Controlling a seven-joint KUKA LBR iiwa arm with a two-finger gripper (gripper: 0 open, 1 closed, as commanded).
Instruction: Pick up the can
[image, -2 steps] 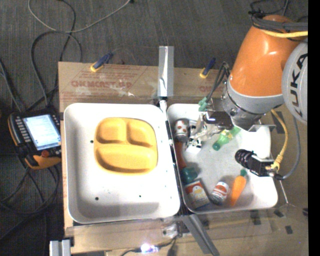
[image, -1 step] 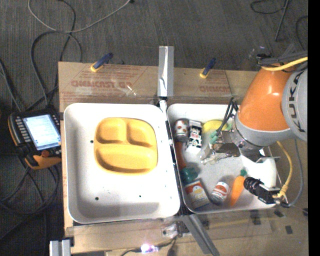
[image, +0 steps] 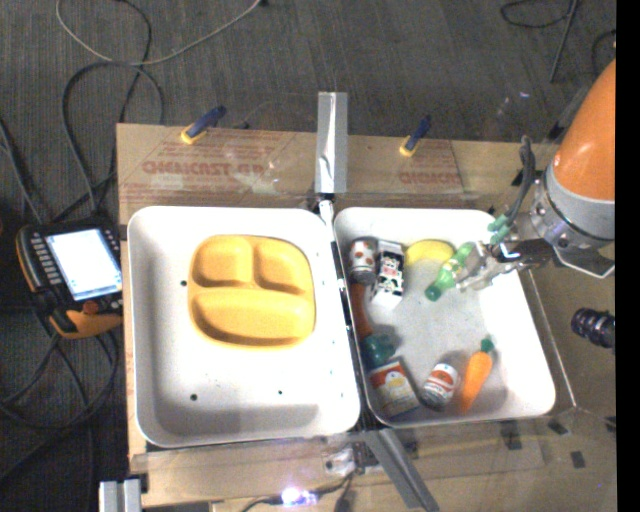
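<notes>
Hovering over the right bin (image: 520, 300), the hand (image: 478, 268) is seen gripping a green bottle (image: 447, 273); the can (image: 362, 259) lies untouched at left.

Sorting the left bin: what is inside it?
The left bin holds one yellow divided tray, lying flat toward its back. Whatever might be under the tray is covered. The rest of the floor shows only a few small dark dots.

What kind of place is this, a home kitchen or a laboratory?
Most likely a robotics lab, not a kitchen. Two white bins sit on a clamped board, loose cables run over the floor, and a control pendant lies beside the bench. The food, such as the can and carrot, looks like toys.
</notes>
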